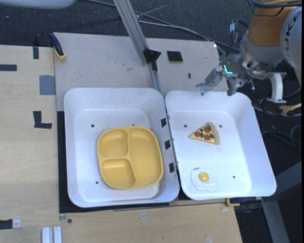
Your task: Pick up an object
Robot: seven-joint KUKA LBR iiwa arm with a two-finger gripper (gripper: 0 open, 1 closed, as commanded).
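Observation:
A toy pizza slice (205,133) lies in the middle of the right bin (253,151). A toy fried egg (203,179) rests near that bin's front edge. A yellow divided plate (129,157) sits in the left bin (81,135). My gripper (220,84) hangs over the right bin's far rim, above and behind the pizza slice. Its two fingers stand apart, open, with nothing between them.
A metal pole (137,29) slants across the bench behind the bins. Cables trail at the back and right of the bench. A blue and yellow clamp (57,47) sits at the bench's far left corner.

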